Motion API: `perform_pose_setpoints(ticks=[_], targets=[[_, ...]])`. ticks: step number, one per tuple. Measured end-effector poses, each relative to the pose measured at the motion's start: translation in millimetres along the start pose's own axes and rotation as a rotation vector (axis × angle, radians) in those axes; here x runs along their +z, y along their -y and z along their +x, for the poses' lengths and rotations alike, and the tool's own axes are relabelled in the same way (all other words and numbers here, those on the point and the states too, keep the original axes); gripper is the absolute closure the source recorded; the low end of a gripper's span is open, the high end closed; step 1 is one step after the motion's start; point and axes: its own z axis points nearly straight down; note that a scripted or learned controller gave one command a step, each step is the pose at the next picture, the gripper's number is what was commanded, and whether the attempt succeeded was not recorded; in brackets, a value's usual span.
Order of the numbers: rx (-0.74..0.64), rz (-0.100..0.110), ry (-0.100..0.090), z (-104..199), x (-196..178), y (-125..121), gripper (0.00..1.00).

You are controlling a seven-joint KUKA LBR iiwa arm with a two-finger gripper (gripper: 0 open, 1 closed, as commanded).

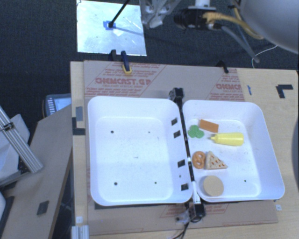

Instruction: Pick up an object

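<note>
The right bin (268, 154) holds several small toy foods. An orange block (209, 125) lies near its back, with a green leafy piece (195, 132) to its left. A yellow bottle (227, 138) lies on its side. In front of it sit a pretzel (198, 159), a pizza-like wedge (215, 162) and a round tan disc (213, 186). My gripper (156, 14) hangs at the top edge of the camera view, far behind both bins and well above the bench. Nothing shows between its tips.
The left bin (93, 154) stands beside the right one, joined by a black clip strip (183, 149). A shiny metal sheet (111, 28) lies at the back left. A yellow-blue clamp (125, 63) grips the board. An aluminium bar (18, 144) crosses the left edge.
</note>
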Motion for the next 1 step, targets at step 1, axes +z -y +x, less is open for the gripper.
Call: perform_pose_setpoints(ticks=[1], targets=[[-0.001,0.001,0.000,-0.1,0.3,0.1,0.00]])
